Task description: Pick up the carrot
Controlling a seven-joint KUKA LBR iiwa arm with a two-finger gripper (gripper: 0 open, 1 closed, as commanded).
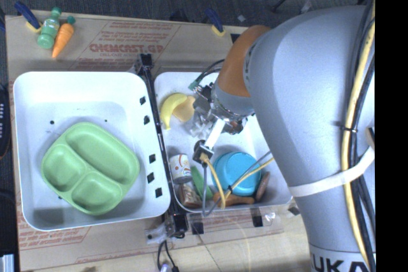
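Note:
An orange carrot (62, 39) with a green top lies on the cardboard beyond the left bin, at the far left corner, next to a green toy bottle (46, 30). My gripper (199, 120) is down in the right bin (261, 137), just right of a yellow banana (171, 107) and far from that carrot. At the right bin's front wall lies a brownish-orange long thing (237, 200) beside a green piece (199, 183), partly under a blue bowl (237, 172); I cannot tell what it is.
A green divided plate (89, 166) lies in the left bin (38, 92). A small printed can (181, 169) stands near the divider in the right bin. The arm's large grey body covers the right bin's right side.

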